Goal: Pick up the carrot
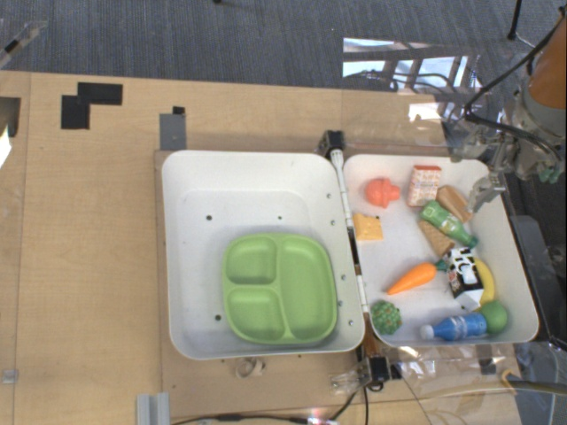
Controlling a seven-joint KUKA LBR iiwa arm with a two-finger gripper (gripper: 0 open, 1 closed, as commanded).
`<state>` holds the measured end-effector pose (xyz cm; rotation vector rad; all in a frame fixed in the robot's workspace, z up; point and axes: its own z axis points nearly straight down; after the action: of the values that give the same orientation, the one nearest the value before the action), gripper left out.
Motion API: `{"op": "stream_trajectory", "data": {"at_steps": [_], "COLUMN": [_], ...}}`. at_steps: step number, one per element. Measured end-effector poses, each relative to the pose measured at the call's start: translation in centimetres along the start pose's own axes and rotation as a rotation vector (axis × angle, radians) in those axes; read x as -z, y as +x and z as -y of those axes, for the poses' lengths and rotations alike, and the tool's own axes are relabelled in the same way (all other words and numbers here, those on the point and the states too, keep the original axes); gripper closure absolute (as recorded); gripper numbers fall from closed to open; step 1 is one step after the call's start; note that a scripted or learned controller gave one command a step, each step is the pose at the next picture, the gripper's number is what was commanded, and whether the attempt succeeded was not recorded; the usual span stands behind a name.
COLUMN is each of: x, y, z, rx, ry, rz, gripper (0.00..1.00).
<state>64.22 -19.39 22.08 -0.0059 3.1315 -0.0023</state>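
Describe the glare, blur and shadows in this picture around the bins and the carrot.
Camera view: even, soft lighting; bright glare on the clear panel above the right bin; the carrot is sharp with a faint shadow; the green plate reads clearly in the left bin; the tool at the right looks slightly blurred.

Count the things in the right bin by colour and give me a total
Orange or pink: 2, the carrot and the pink lump
Green: 3, bottle, broccoli, lime
Yellow or tan: 4, cracker, box, bread roll, banana
Blue: 1, bottle
Black and white: 1, carton
Total: 11
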Motion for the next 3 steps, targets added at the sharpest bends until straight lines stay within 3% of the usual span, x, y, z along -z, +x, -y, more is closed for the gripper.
{"op": "stream_trajectory", "data": {"at_steps": [1, 2, 3], "x": [-5.3, -12.1, -12.8], "y": [4.4, 10.8, 14.2], "z": [-4.8, -7.6, -8.4], "rx": [0.15, 0.203, 0.324], "ry": [-0.002, -0.004, 0.003], "rz": [-0.002, -0.008, 0.012], "gripper": [0.0, 0.0, 0.0]}}
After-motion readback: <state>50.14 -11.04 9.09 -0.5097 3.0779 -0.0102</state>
